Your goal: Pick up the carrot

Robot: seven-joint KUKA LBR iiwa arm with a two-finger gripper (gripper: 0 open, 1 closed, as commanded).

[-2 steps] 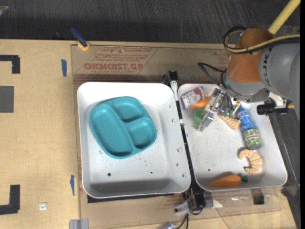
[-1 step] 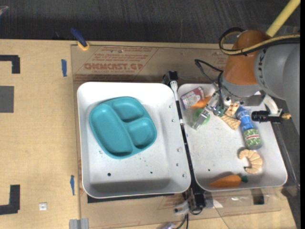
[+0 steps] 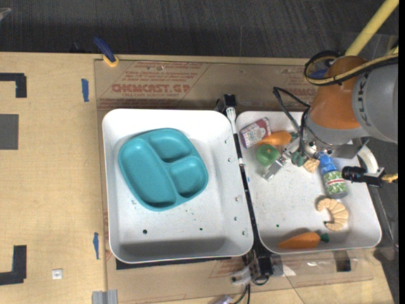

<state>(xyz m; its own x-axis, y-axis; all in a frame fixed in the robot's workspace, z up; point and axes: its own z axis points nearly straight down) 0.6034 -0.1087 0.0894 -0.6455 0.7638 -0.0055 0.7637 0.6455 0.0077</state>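
Carrot (image 3: 301,239): orange, green-tipped, lying flat along the near edge of the right bin (image 3: 288,198), tip toward the near right corner; untouched, nothing lies on it. Gripper (image 3: 296,155): low over the far part of the same bin, among small items, well apart from the carrot; whether it is spread or pressed together cannot be told. Neighbours: croissant (image 3: 334,211) just beyond the carrot's green end; small bottle (image 3: 331,176) farther on; green ball (image 3: 265,154) and pink packet (image 3: 255,132) near the far edge. Left bin (image 3: 120,233): holds a teal divided tray (image 3: 163,167). Handling note: the arm should likely lift clear, travel to the near edge, align across the carrot's narrow width at mid-length, and descend without striking the bin wall or croissant.
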